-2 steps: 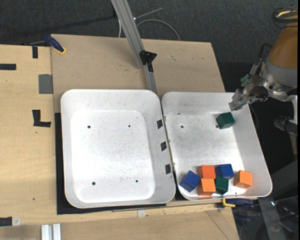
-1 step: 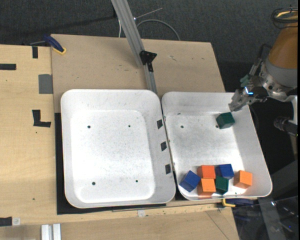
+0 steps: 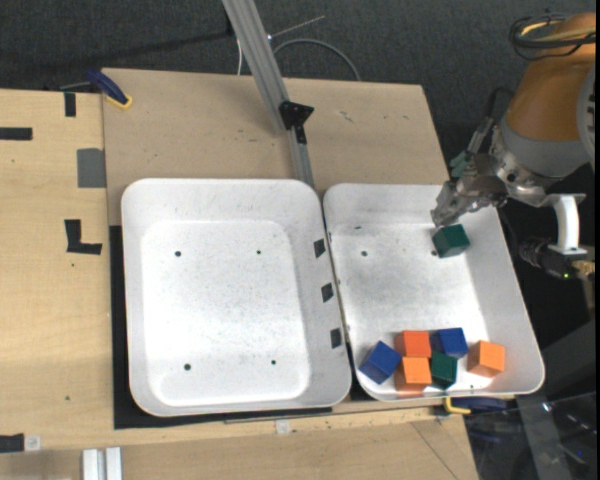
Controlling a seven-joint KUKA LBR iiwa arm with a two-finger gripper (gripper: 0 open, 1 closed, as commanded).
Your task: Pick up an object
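— Where's my claw [image 3: 450, 220] right now?

— Over the right bin [image 3: 380, 208], upper right, tip just above a dark green cube [image 3: 451, 240]. I cannot tell whether it grips the cube or merely touches it.

— Why that one?

— I judge it stands alone; the other 6 cubes [image 3: 430, 356] crowd the near edge

two glossy white plastic bins [image 3: 230, 193] sit on a matt wooden bench [image 3: 180, 118] beside a smooth metal rail [image 3: 255, 43]
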